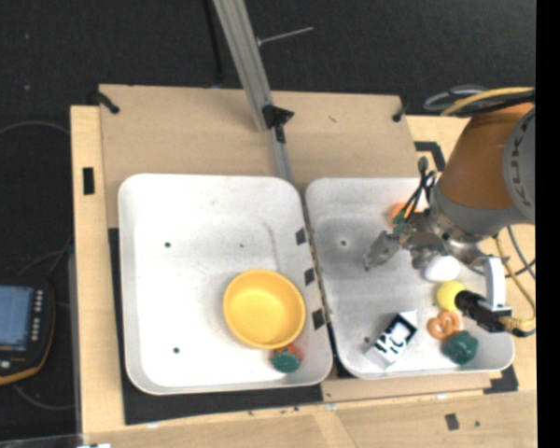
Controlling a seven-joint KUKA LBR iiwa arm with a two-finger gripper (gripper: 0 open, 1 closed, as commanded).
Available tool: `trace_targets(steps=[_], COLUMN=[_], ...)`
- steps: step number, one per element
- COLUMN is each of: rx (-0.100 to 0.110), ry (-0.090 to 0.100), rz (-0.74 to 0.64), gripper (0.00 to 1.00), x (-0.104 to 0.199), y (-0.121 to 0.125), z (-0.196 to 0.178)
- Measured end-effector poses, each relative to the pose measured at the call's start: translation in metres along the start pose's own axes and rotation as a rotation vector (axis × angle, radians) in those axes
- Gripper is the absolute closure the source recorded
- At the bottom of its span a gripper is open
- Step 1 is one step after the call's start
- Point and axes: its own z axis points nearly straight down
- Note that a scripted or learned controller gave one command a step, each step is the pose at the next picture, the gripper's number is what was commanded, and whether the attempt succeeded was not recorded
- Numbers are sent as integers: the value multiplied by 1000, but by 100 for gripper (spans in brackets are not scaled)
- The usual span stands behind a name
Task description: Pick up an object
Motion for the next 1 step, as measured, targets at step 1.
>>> trace_targets(steps=[1], rx=[0], ry=[0], rz=[3], gripper=[0], x=[8], y=[2], z=[57])
